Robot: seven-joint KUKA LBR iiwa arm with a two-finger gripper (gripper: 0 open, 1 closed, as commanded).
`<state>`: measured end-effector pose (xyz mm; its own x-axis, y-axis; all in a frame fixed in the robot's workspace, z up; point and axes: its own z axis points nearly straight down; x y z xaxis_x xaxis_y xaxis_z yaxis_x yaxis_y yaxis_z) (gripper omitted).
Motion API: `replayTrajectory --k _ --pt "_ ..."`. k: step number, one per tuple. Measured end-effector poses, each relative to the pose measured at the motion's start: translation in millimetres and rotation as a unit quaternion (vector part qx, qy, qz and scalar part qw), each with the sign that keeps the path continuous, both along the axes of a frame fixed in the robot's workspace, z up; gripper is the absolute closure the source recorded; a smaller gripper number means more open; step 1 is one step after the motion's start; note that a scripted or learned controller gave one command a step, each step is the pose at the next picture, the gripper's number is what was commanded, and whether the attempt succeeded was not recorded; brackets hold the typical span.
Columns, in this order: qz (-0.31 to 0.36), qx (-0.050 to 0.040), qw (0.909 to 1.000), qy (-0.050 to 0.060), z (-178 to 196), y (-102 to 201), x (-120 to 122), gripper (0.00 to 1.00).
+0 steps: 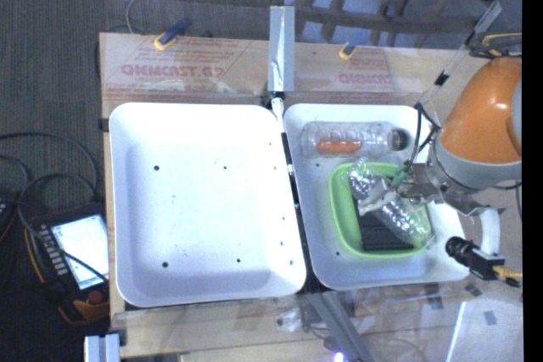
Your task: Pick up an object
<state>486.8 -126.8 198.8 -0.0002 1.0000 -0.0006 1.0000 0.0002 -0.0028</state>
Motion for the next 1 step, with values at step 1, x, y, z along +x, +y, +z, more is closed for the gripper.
replayTrajectory --k 1 --pt "0.099 -0.0031 0.9950 -0.011 -86.1 -50.6 37.6 0.00"
